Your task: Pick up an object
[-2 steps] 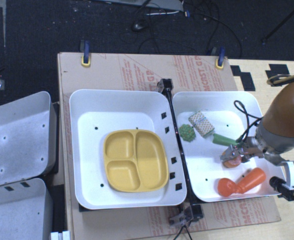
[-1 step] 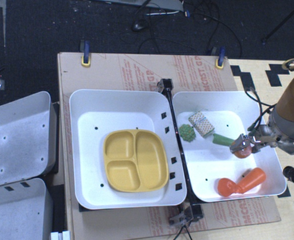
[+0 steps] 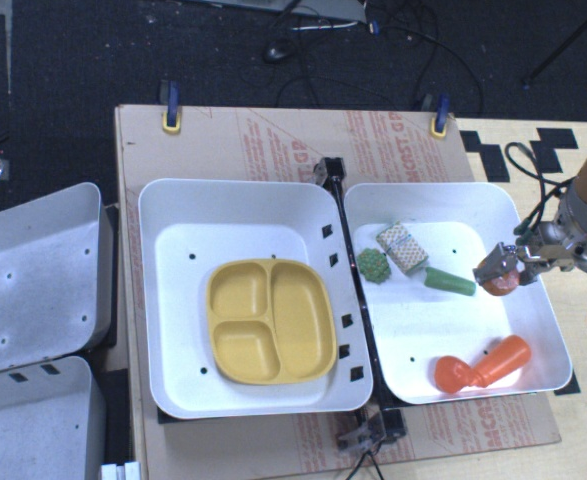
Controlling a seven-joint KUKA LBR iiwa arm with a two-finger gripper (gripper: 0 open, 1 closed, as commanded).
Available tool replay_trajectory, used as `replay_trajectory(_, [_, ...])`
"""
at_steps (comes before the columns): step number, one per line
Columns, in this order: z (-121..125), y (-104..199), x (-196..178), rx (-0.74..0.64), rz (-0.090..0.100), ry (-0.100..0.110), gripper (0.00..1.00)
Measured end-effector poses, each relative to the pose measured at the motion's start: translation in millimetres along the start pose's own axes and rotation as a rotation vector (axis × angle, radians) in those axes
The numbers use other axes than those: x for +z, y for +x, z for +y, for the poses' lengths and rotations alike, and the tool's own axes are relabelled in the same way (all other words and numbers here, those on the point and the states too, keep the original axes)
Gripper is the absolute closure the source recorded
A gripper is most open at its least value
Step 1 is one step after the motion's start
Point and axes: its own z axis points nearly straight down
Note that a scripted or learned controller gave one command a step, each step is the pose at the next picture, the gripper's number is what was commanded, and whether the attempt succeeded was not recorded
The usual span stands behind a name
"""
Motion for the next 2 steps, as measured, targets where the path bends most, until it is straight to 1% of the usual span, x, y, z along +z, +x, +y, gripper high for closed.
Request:
replay_trajectory(1, [1, 0, -52, 0.000, -0.001, -0.001, 1.00])
replay_trajectory(2, [20, 56, -43, -0.002, 0.002, 0.004, 1.00])
